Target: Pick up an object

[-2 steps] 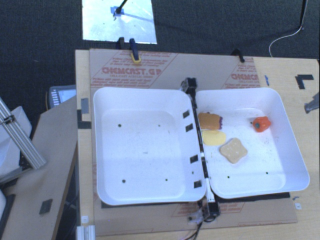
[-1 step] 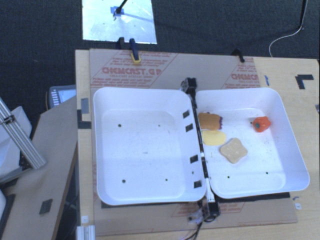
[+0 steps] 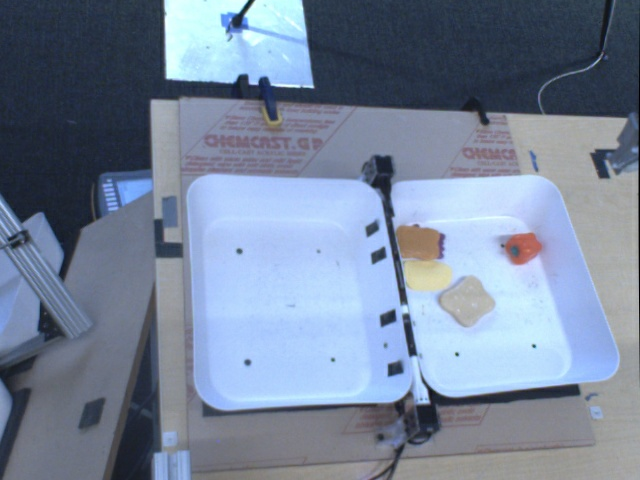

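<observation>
The right bin [image 3: 585,353] holds several small items. An orange-brown piece with a purple edge [image 3: 420,241] lies against the bin's left wall. Just below it, and touching it, is a flat yellow piece [image 3: 428,276]. A tan, bread-like piece [image 3: 467,301] rests a little lower and to the right. A small red-orange item with a dark spot [image 3: 521,248] sits apart towards the right wall.
The left bin [image 3: 200,268] lies beside the right one, joined along a middle seam with black clips [image 3: 385,258]. Both rest on a cardboard sheet [image 3: 330,138]. A shiny metal plate [image 3: 238,28] lies at the back, and a grey fitting [image 3: 622,153] is at the right edge.
</observation>
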`<state>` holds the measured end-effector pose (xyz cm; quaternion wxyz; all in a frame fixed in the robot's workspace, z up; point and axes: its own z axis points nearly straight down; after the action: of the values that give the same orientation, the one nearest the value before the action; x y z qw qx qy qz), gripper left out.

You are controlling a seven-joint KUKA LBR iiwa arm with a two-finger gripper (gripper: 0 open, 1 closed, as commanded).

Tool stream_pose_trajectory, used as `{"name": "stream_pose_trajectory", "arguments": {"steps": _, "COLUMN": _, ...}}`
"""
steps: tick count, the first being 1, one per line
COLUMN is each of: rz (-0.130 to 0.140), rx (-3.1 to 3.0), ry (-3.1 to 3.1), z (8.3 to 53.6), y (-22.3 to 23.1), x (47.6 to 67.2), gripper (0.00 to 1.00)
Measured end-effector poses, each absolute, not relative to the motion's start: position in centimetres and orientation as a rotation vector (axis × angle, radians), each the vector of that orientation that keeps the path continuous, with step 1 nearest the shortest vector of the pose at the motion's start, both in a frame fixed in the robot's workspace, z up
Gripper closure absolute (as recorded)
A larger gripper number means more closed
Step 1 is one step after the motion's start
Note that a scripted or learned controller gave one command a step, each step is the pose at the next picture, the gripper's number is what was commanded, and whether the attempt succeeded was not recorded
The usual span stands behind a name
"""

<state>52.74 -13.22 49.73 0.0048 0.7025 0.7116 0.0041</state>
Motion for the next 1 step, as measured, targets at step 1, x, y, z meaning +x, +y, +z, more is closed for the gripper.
{"name": "stream_pose_trajectory", "arguments": {"steps": 1, "rz": 0.007, "rx": 2.204, "ry": 2.236, "z": 49.22, "y": -4.79, "x": 56.16, "gripper": 1.0}}
